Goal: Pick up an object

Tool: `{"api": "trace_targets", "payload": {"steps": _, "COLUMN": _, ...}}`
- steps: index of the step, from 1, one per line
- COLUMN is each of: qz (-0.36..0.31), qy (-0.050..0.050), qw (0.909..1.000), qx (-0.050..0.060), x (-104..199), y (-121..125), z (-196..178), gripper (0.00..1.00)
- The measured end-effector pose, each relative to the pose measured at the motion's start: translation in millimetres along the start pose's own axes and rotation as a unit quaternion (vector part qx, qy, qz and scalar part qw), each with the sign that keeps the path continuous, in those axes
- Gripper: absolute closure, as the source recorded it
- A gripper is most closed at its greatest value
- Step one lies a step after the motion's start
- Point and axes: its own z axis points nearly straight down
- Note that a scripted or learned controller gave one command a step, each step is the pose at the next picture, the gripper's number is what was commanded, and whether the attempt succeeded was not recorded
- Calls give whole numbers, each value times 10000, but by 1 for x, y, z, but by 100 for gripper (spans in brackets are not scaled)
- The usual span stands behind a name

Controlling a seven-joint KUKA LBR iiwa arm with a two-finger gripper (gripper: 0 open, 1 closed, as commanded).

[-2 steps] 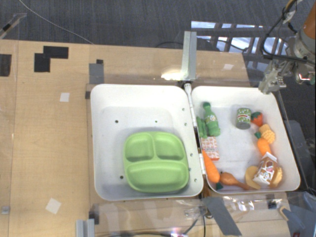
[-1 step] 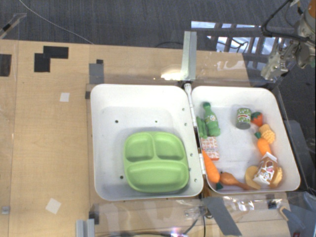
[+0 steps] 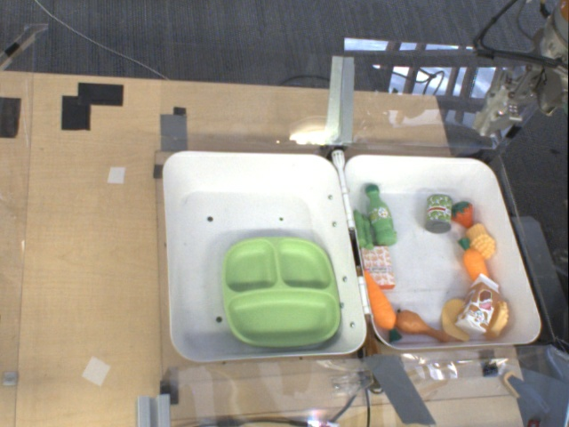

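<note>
Here, glossy green bottle (image 3: 380, 213); smooth divided plate (image 3: 281, 291)

This place looks like a robotics lab, not a home. The desk (image 3: 89, 265) is pale wood with black markers (image 3: 89, 103) stuck on it, and two white bins (image 3: 258, 181) are fixed side by side with metal brackets (image 3: 341, 96). Toy food (image 3: 382, 216) and a green divided plate (image 3: 280, 292) lie in them. Cables (image 3: 80, 34) run over the grey carpet floor (image 3: 222, 16) behind.
</note>
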Motion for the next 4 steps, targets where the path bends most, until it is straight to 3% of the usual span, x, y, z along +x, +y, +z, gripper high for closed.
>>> {"api": "trace_targets", "payload": {"steps": 1, "qz": -17, "qy": -61, "qw": 10000, "qx": 2, "x": -2, "y": 1, "z": -14, "gripper": 100}}
{"api": "trace_targets", "payload": {"steps": 2, "qz": -1022, "qy": 78, "qw": 9947, "qx": -8, "x": 9, "y": -36, "z": 23, "gripper": 100}}
{"api": "trace_targets", "payload": {"steps": 4, "qz": -1046, "qy": -58, "qw": 9945, "qx": 11, "x": 3, "y": -32, "z": -7, "gripper": 100}}
